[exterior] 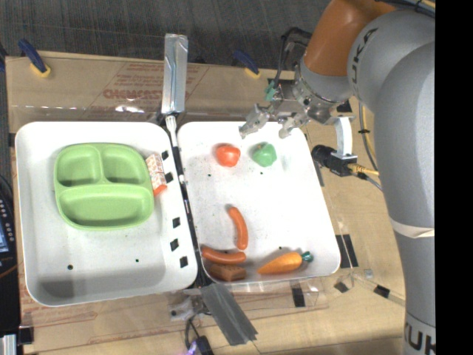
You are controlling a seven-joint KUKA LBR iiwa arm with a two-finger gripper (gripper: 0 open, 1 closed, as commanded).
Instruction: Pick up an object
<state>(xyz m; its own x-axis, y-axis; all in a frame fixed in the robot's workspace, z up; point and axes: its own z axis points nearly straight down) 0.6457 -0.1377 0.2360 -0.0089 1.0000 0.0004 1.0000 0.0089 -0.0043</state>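
1. Two shallow white bins sit side by side on the bench: the left bin [29, 220] and the right bin [310, 198], touching along a taped centre seam.
2. The gripper [267, 127] hangs over the far edge of the right bin, below the grey arm [403, 87] with its orange band [336, 28]. Its two fingers [250, 126] are spread apart with nothing between them.
3. The green round item [263, 154] lies in the right bin just below the fingertips, apart from them; whether there is any contact cannot be told.
4. The red tomato-like item [228, 154] lies just left of the green one, not touching it.
5. A single sausage [238, 228] lies mid-bin, tilted slightly from upright in the view.
6. Along the near wall of the right bin: a second sausage [223, 256] lying flat, a brown item [225, 273] just beneath it, and a carrot [281, 264] to their right with its green top pointing right.
7. The left bin holds a green divided tray [103, 185] with three compartments, set toward the far half.
8. A small red-and-white patterned item [156, 172] lies beside the tray's right edge, near the seam.
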